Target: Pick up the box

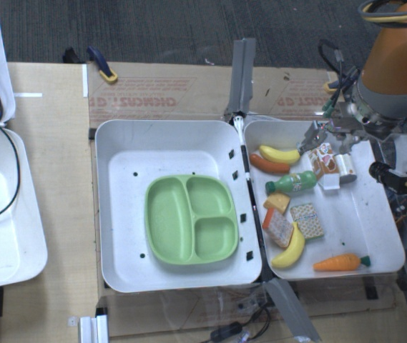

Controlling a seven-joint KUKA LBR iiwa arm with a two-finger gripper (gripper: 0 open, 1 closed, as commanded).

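The box (323,160), small and white with red and orange print, lies in the right bin (375,220) near its back, beside a white block (345,165). My gripper (333,140) hangs directly over the box's far end, very close to it or touching it. The grey arm with its orange band (396,48) comes down from the top right. The gripper's body hides part of the box's upper edge.
The right bin also holds a yellow banana (280,153), a reddish sausage (269,165), a green bottle (292,184), crackers (307,221), a second banana (291,249) and a carrot (339,264). A green divided plate (191,220) sits in the left bin (117,191).
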